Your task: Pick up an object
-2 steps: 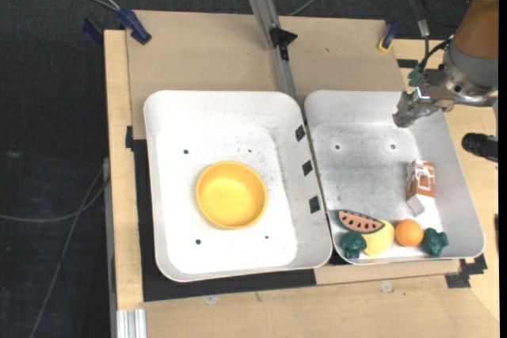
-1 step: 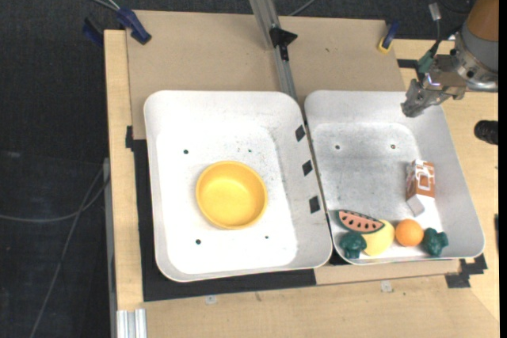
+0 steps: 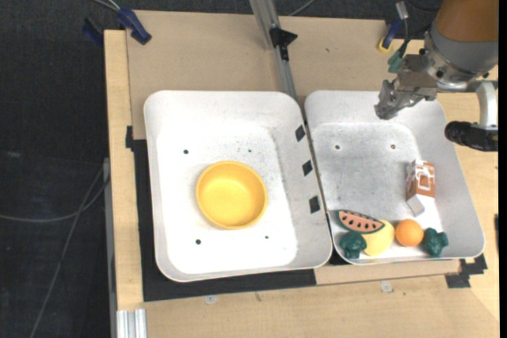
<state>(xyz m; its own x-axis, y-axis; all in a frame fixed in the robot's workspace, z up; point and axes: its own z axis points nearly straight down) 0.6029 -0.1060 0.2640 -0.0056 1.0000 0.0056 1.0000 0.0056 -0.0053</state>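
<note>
Table [image 3: 206,51] carries two bins. Left bin [image 3: 170,131]: yellow bowl [image 3: 230,193] alone. Right bin [image 3: 372,162]: carton [image 3: 421,180] at 3 o'clock; melon slice [image 3: 361,221], orange [image 3: 409,233] pooled at 6, probably the low edge. Pincer [image 3: 386,108] hovers at 12; finger state cannot tell.
</note>
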